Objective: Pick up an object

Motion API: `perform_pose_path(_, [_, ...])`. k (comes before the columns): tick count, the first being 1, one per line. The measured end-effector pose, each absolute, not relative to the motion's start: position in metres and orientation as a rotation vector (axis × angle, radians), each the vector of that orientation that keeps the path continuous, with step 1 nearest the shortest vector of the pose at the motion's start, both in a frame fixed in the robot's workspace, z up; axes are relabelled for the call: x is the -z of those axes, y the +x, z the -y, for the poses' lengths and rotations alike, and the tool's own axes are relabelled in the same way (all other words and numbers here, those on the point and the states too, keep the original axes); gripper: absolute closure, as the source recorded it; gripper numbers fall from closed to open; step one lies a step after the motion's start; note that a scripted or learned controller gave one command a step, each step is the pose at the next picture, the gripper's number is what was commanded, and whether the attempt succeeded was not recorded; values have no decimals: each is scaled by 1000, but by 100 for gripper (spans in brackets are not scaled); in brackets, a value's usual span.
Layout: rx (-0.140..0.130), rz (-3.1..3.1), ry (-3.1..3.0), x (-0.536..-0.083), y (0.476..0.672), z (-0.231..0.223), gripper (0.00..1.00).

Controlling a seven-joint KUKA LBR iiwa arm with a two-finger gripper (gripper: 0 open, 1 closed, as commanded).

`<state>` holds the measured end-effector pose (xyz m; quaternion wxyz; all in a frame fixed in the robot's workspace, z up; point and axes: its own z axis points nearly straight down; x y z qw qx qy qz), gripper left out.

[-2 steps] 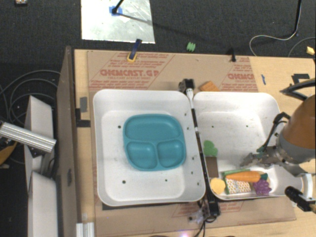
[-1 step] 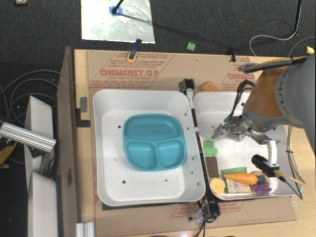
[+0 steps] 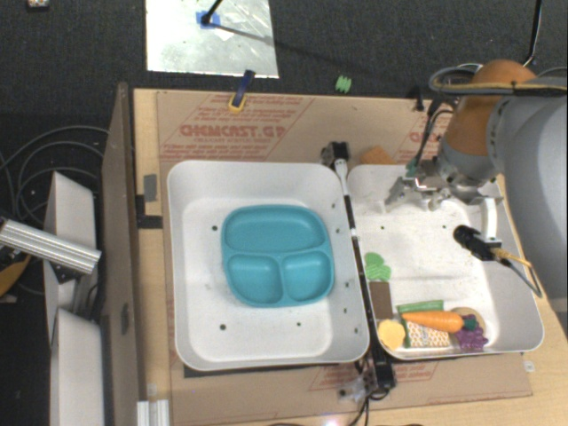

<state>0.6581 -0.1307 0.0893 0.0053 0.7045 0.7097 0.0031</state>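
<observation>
poised above right white bin [image 3: 506, 327], metal two-finger gripper [image 3: 424, 191], grip state impossible to tell; risks missing orange plastic carrot [image 3: 435, 320] crowded among near-edge toys.

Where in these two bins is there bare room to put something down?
In the right bin, the white floor between the hand and the toy food along the near wall. In the left bin, the margin around the blue tray. The food corner is crowded.
</observation>
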Motion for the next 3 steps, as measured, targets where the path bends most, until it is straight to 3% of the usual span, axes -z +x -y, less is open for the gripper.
perform_pose_path(1, [-4,-2227,2207,-99,655,131,100])
perform_pose_path(2, [-5,-2228,2214,-214,589,86,100])
perform_pose_path(3, [0,-2227,2216,-184,574,71,100])
